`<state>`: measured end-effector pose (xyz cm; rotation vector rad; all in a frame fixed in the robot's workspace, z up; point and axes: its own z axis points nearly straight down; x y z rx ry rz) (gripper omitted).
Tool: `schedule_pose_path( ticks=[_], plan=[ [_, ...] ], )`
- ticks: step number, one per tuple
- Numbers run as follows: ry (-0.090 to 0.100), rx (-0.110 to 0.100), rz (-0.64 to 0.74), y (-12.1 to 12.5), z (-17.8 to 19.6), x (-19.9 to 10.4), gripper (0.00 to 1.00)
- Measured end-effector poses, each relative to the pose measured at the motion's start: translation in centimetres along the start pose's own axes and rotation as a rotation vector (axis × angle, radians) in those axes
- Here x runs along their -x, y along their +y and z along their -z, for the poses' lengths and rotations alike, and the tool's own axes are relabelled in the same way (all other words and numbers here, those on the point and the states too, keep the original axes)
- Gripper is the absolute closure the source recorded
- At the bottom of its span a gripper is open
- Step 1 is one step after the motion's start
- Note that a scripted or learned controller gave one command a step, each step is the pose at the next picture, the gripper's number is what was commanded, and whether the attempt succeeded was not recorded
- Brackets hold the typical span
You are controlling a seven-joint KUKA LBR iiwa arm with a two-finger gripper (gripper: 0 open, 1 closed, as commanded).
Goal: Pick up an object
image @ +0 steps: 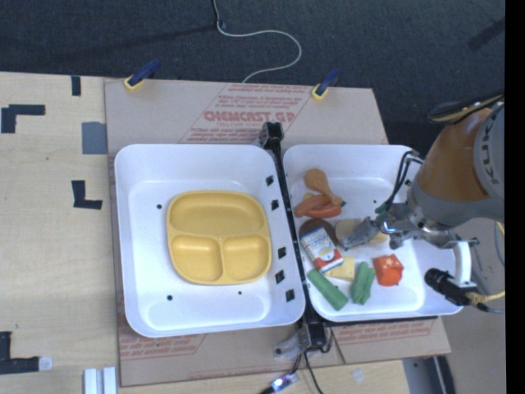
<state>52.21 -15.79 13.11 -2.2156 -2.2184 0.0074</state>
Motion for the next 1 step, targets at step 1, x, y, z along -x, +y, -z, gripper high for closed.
schedule_pose_path(
  ticks=[1],
  plan=[
    [-0.001, 0.006, 0.000, 0.04, -4.84, -0.11, 0.00]
  ],
)
